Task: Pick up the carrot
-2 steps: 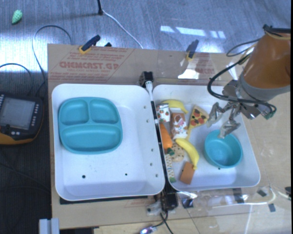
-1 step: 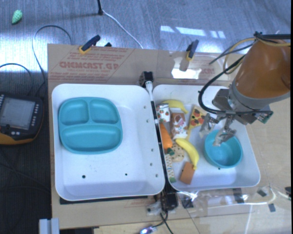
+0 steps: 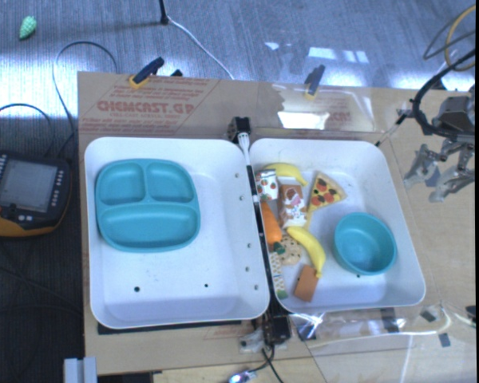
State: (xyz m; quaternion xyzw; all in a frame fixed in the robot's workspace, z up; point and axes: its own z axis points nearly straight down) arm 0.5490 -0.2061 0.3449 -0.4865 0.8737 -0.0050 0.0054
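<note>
Gripper (image 3: 441, 178) hanging off beyond the right bin (image 3: 399, 214), and we are not making out its grip, while the carrot (image 3: 271, 224) is lying untouched by the bin's left wall, so everything remains.

1. The arm is at the right edge of the camera view, in the upper part of the picture.
2. Just a small dark part of it, near the wrist, can be seen there; it is blurred and partly cut by the edge.
3. The gripper (image 3: 441, 175) hangs below this dark part and points down and a little to the left.
4. Its pale grey fingers (image 3: 421, 167) are spread apart from each other, with nothing between them.
5. The gripper is outside the bins, to the right of them, over the bare bench.
6. It touches nothing that can be seen.
</note>
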